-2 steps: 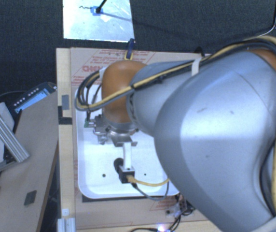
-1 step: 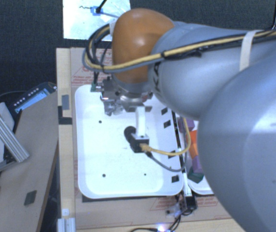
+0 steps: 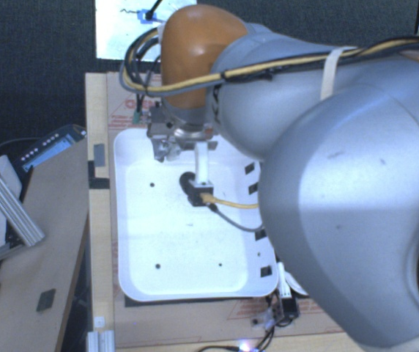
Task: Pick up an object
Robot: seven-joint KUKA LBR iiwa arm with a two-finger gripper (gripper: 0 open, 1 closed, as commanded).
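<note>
My gripper [image 3: 168, 151] hangs below the orange band, over the far part of the left white bin [image 3: 121, 226]. It sits low, close to the bin's floor near the back wall. The bare white floor carries a few small dark dots [image 3: 152, 185]. The grey bulk of my arm covers the right part of this bin and the bin to its right.
A grey device with a blue strip [image 3: 48, 147] and an aluminium rail [image 3: 8, 204] lie on the bench to the left of the bin. A white sheet [image 3: 132, 20] hangs on the dark back wall. Small connectors and wires [image 3: 279, 310] sit at the bin's near right corner.
</note>
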